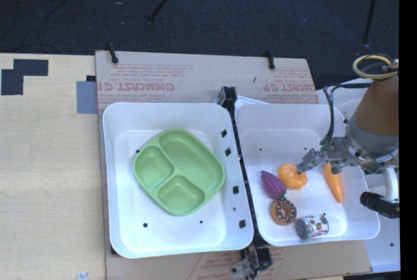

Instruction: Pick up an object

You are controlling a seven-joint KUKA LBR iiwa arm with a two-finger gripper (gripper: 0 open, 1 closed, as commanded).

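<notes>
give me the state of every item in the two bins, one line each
green three-compartment plastic plate: flat in the left bin, nothing on it
purple toy fruit: lying in the right bin
orange round toy fruit: beside the gripper tip
orange toy carrot: lying flat
brown sprinkled toy doughnut: lying flat
small metal can: tipped on its side

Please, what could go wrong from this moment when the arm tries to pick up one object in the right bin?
1. The end effector sits beside the small orange round fruit toy, which touches the purple grape-like toy; a grasp may push both.
2. The orange plastic carrot lies close under the wrist and may be knocked.
3. The small metal can lies on its side and may roll.
</notes>
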